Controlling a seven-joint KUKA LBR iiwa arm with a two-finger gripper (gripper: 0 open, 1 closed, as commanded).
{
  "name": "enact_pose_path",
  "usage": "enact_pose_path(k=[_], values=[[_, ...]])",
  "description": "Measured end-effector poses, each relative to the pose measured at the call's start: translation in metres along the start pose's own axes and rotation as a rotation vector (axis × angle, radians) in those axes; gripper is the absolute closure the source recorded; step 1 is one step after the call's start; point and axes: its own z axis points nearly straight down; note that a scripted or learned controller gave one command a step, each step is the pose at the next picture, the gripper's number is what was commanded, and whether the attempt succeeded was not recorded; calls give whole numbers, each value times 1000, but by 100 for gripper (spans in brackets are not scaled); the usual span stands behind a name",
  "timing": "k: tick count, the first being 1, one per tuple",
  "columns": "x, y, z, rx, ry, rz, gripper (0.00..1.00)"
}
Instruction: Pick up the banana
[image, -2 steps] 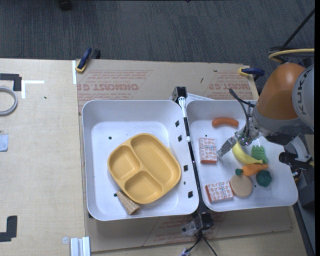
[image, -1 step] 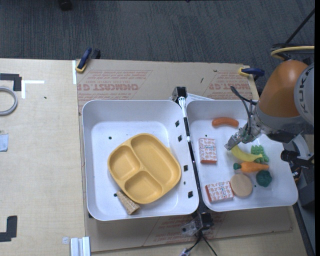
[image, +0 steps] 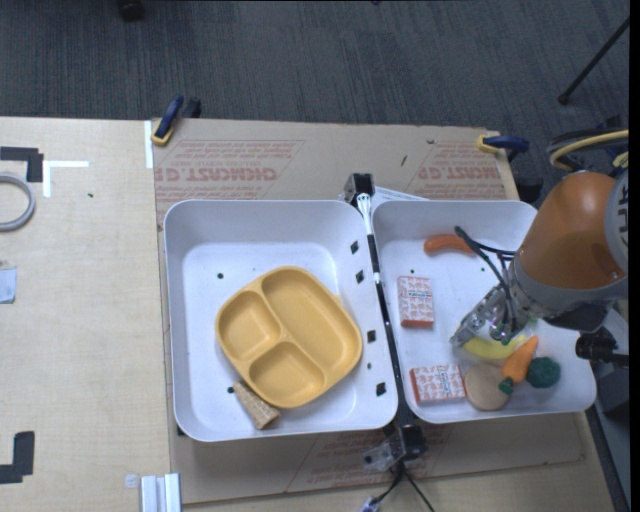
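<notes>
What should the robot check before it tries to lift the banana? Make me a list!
1. Banana in the right bin: ok.
2. Pincer right over the banana: ok.
3. Banana between the pincer's tips: cannot tell.
4. Room around the banana: not ok, the carrot and the tan disc crowd it.
5. Banana in full sight: not ok, the arm covers part of it.

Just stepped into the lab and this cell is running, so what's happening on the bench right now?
A grey arm with an orange band reaches in from the right, and its tool is down in the right bin, right at the banana. The banana lies among other toy food: a carrot, two small boxes and a tan disc. From this view I can't tell if it is gripped. The left bin holds a yellow divided plate.
</notes>
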Motion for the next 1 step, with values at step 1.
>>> enact_pose_path(k=[1], values=[[32,57,-100,-1,-3,-67,100]])
